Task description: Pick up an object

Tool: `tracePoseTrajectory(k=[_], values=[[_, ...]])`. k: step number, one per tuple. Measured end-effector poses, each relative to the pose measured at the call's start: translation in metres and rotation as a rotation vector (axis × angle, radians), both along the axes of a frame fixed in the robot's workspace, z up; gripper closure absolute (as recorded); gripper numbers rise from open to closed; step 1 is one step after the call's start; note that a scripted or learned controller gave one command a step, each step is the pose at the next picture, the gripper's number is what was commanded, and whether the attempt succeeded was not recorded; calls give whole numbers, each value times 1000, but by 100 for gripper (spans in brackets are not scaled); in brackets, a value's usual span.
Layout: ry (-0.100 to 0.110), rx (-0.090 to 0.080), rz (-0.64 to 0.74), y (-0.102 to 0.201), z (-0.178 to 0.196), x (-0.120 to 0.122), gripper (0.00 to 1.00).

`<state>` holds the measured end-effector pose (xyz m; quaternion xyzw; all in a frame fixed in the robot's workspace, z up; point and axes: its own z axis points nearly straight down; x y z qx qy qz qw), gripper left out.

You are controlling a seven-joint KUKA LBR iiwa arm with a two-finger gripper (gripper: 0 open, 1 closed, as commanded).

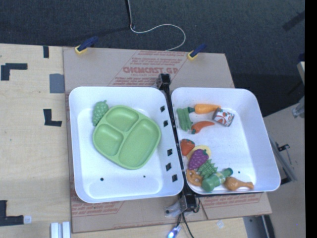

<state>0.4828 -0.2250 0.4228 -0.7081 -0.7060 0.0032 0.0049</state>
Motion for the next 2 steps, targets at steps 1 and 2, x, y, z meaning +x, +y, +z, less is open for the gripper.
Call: tracePoseTrajectory(k=[1, 2], values=[[-24, -8, 7, 15, 119, 14, 100], [-3, 0, 1, 9, 25, 0, 100]])
